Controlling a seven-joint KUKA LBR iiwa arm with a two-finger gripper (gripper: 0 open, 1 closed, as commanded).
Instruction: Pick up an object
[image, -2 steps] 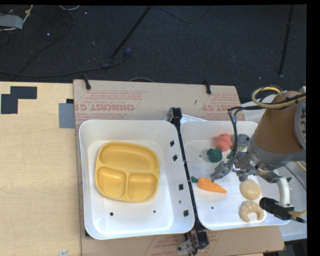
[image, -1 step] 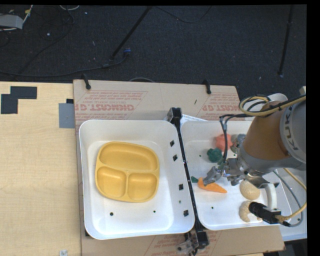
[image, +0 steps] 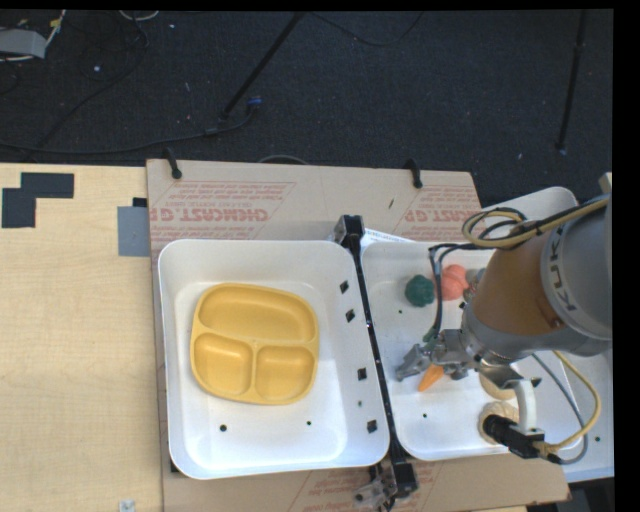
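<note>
In the right bin (image: 440, 432), my gripper (image: 422, 364) is low over the floor near the bin's middle. A small orange carrot-shaped piece (image: 430, 379) lies right at its tip, touching or almost touching it. I cannot see whether it is held. Further back lie a dark green lump (image: 420, 290) and a salmon-pink object (image: 453, 280), the pink one partly behind the arm. A pale beige object (image: 497, 384) peeks out under the wrist.
The left bin (image: 172, 300) holds a yellow divided plate (image: 255, 342). A black divider rail (image: 362, 330) runs between the two bins. The arm's orange-banded body (image: 520, 295) and its yellow cables cover the right bin's right side.
</note>
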